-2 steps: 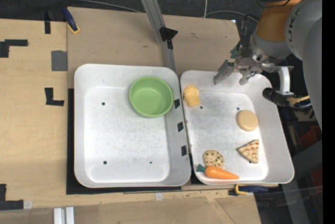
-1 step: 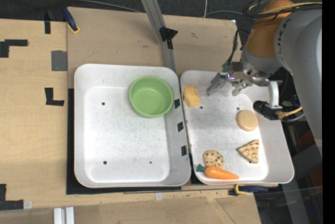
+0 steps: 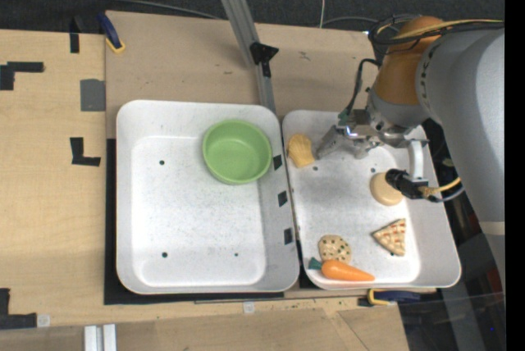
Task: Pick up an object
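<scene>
Lying near hand [image 3: 328,146]: pale yellow, blocky toy [image 3: 301,151].

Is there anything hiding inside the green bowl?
The round green plastic bowl in the left white bin shows just its smooth green inside, with nothing in it. The patch of bin floor beneath it is covered.

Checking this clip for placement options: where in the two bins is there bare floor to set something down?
The left bin is mostly bare below and left of the green bowl. In the right bin, one bare patch sits mid-floor, between the yellow piece and the cookie. Its near end is crowded: cookie, carrot, pizza slice. The pincer crowds the far end.
</scene>
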`<state>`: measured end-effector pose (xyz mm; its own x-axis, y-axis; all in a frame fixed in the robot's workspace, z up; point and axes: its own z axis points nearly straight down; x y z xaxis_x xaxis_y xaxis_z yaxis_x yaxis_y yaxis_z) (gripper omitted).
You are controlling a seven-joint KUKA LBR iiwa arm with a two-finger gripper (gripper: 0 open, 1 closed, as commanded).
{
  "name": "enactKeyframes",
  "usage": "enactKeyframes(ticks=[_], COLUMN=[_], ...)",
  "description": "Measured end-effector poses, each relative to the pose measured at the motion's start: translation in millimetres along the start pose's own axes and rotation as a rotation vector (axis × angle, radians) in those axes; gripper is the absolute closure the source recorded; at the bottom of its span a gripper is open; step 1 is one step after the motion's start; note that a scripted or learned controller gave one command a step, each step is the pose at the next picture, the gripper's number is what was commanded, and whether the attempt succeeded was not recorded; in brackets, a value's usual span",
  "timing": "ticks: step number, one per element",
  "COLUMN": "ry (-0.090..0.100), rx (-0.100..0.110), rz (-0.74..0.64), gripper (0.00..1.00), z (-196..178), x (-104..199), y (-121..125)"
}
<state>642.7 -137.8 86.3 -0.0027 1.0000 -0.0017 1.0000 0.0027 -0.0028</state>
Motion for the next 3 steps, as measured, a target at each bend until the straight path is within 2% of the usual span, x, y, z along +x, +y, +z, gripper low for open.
enactKeyframes(ticks=[1,2,3], ry=[0.001,0.002,0.001], rx=[-0.001,-0.005,-0.008], rz=[-0.001,0.001,0.0], gripper=[1.0,1.0,1.0], z=[-11.9,-61.5,-122.2], x=[0.8,5.2,11.9], y=[0.5,-8.0,-3.0])
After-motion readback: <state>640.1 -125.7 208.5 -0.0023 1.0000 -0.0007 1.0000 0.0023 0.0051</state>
